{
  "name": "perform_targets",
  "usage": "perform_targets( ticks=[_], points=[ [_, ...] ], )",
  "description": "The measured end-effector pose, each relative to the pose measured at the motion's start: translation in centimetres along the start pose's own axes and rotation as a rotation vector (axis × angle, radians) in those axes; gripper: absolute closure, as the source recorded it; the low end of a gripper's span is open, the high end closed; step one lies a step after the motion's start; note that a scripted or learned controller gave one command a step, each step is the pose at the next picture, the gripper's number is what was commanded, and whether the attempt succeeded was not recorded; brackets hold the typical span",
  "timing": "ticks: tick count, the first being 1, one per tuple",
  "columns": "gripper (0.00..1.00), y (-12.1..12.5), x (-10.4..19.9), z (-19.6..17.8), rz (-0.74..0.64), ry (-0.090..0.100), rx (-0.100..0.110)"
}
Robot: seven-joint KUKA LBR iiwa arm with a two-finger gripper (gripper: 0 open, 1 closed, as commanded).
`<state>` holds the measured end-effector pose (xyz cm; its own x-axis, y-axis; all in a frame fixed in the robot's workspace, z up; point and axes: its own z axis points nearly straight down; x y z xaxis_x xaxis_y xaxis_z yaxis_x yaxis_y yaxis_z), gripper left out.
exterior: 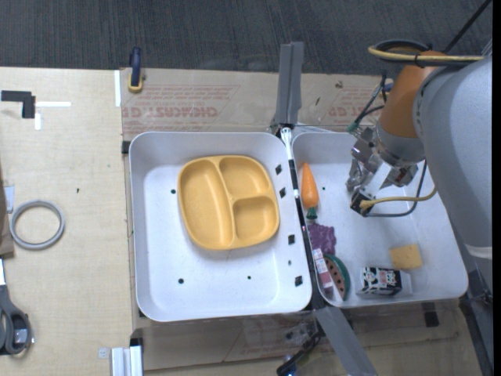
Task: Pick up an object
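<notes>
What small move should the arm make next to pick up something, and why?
Probably slide the hand a little toward the carrot, then lower it. The hand hovers over bare floor of the right bin, and the carrot seems the nearest object, lying by the bin's left wall.

A robot lab: plywood bench [74, 151], clamp [135, 70], tape roll [35, 224], scissors [12, 327].

My grey arm [462, 131] enters from three o'clock, its orange band [403, 100] sitting near one o'clock. My wrist [385, 151] slants toward eight o'clock, with my gripper [358, 182] hanging just right of centre.
</notes>
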<state>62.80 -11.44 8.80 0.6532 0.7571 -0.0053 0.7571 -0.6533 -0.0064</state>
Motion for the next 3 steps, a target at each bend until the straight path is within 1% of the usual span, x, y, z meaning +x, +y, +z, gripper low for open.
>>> perform_targets(
  ticks=[1, 2, 3],
  points=[
    [1.00, -4.0, -1.7, 0.0, -0.071, 0.001, 0.000],
    [1.00, -1.4, 0.5, 0.0, 0.268, 0.000, -0.001],
    [1.00, -4.1, -0.6, 0.1, 0.156, -0.001, 0.001]
  ],
)
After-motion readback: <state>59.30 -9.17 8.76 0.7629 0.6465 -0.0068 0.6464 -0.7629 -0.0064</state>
